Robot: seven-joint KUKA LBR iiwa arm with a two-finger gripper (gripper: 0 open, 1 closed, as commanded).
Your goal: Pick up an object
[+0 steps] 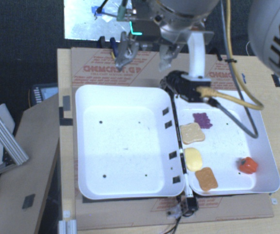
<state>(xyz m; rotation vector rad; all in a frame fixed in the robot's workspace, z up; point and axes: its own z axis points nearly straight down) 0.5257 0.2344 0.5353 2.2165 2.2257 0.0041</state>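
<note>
My gripper [145, 55] hangs high above the back edge of the bins, near the divider between them. Its two metal fingers [126, 52] stand wide apart with nothing between them, so it is open. In the right bin [264, 152] lie a purple grape cluster [202, 120], a tan toast slice [192, 133], a pale yellow piece [193, 159], an orange-brown bread-like piece [206, 178] and a red-orange piece [248, 165]. All lie well below and in front of the gripper.
The left bin [122, 140] is a bare white tray with a few dark dots. Both bins rest on a cardboard sheet [101, 65]. A shiny metal plate [93, 11] lies behind the bench. An aluminium frame [1, 135] stands at the left.
</note>
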